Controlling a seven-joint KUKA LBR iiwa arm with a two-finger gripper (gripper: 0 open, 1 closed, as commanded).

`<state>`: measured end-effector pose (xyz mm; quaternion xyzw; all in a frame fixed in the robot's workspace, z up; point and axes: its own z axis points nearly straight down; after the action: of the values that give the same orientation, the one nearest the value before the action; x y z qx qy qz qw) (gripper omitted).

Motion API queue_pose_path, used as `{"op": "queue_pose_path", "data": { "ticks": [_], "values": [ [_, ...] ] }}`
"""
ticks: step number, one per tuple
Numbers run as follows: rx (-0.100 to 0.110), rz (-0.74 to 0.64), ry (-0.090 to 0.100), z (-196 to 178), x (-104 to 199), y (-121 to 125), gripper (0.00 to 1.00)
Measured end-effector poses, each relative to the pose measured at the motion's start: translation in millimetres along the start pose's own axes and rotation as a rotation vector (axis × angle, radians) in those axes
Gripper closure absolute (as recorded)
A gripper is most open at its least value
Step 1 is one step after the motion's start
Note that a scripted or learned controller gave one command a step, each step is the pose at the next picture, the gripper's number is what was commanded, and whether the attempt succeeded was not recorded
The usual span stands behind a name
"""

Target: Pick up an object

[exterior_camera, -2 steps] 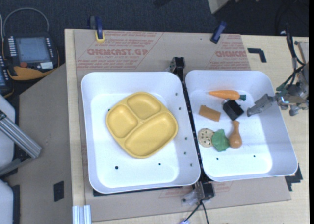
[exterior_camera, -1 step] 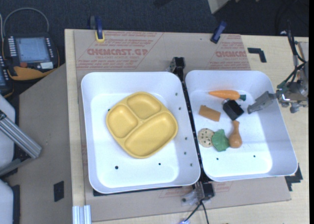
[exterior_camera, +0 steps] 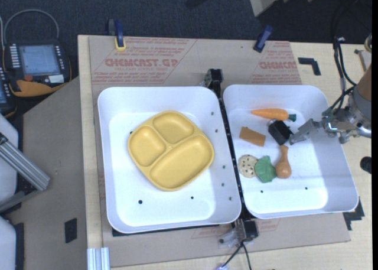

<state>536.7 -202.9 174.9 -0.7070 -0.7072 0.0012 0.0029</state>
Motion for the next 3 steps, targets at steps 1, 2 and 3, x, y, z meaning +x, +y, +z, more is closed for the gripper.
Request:
{"op": "queue_pose_path", "data": {
  "ticks": [1, 2, 3],
  "values": [
    [0.001, 0.001, 0.001, 49, 6, -8, 0.00],
    [0.000, -0.002, 0.005, 93, 9, -8, 0.00],
    [-0.005, 0.000, 0.000, 81, 7, -8, 1.00]
  ]
}}
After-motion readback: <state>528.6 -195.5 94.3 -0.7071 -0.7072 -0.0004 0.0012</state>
